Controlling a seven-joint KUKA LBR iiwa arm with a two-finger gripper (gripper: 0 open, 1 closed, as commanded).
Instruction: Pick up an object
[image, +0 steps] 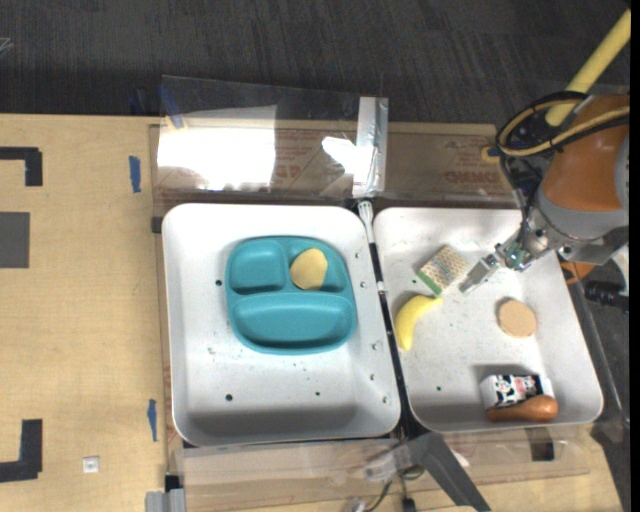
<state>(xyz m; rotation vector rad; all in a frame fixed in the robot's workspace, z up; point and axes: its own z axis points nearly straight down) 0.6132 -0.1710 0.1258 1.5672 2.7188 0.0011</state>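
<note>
Down at the near edge of the right bin (590, 400) you have a small carton (514, 386) lying on its side with an orange-brown piece (524, 408) touching it on the near side. Take that bin as your landmark. At its middle right lies a tan round cookie (517, 319); toward its left wall lies a banana (411, 318), and just beyond the banana, toward the far wall, a speckled packet (443, 266).

Your gripper (478, 275) hangs over the far middle of the bin, just right of the packet and up-left of the cookie, with nothing between its fingers. They look slightly parted, so I judge it released.

By my reading you are in the approach step: no object is chosen or touched yet. The packet is the nearest candidate, just beside the gripper; the cookie is near, the banana a little farther, the carton well apart.

Next you need to centre over one item, line the fingers across its narrow side, and descend. The packet and cookie lie flat, so expect a slip; the banana offers a thicker body.

Left of the landmark, the other bin (190, 300) carries a teal tray (290, 320) with a yellow lump (309, 268) in its far right compartment.
</note>
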